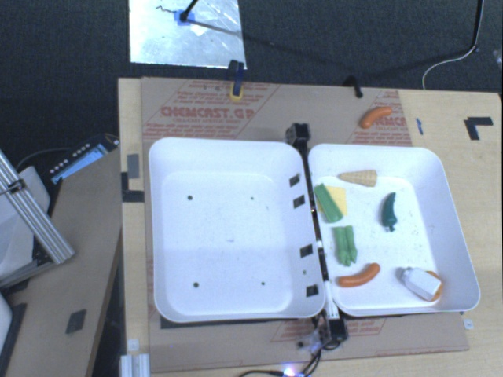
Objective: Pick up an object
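Note:
The right bin (448, 210) holds several small toy foods. A tan cone (358, 178) lies near its far side. A green and yellow piece (330, 201) sits at its left wall. A dark teal piece (389, 211) lies in the middle. A green pod (345, 244) rests below that, and an orange sausage (358, 276) lies near the front. A white and orange block (422, 283) sits in the front right corner.
The left bin (228, 234) stands beside the right one, joined by black clips. Another orange sausage (376, 117) lies on the cardboard behind the bins. A silver sheet (187, 22) lies on the dark floor at the back.

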